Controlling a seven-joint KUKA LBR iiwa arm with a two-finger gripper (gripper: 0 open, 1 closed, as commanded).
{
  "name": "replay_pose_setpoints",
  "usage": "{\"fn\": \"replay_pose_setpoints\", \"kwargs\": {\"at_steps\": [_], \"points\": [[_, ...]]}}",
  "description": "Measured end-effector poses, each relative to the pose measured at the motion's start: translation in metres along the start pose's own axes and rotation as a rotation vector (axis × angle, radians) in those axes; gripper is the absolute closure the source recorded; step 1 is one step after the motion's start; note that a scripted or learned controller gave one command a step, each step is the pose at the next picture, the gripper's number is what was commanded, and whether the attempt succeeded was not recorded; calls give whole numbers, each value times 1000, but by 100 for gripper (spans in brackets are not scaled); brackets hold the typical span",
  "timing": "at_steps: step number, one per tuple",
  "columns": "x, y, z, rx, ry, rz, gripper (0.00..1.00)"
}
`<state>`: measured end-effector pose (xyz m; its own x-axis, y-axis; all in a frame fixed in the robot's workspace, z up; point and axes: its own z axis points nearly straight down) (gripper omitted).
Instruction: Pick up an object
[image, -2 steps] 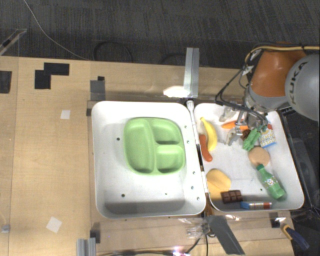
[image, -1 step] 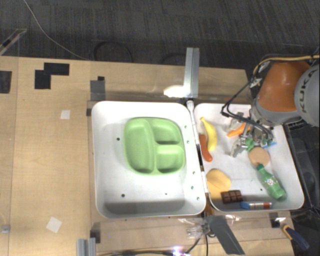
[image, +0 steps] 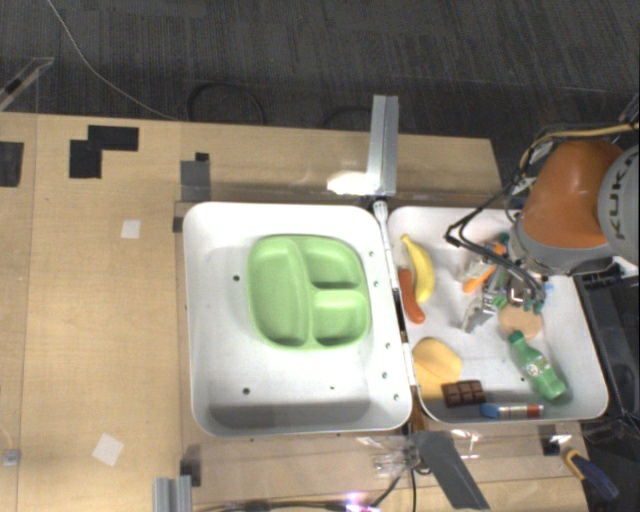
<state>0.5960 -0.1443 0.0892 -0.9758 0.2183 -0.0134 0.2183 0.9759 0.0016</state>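
Objects for picking lie in the right bin (image: 590, 330): a banana (image: 420, 268) and a red pepper (image: 410, 298) by its left wall, a green bottle (image: 536, 367) to the right, a chocolate bar (image: 463, 393) at the near edge. Your gripper (image: 490, 300) hangs low between banana and bottle; whether it is open or closed, you cannot tell. A green divided tray (image: 305, 290) sits in the left bin (image: 215, 330).

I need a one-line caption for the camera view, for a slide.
Arm's gripper low in the right bin among banana, green bottle and other items; green tray in left bin.
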Motion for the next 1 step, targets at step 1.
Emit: {"fn": "replay_pose_setpoints", "kwargs": {"at_steps": [1], "points": [[45, -11, -2, 1, -2, 13, 0]]}}
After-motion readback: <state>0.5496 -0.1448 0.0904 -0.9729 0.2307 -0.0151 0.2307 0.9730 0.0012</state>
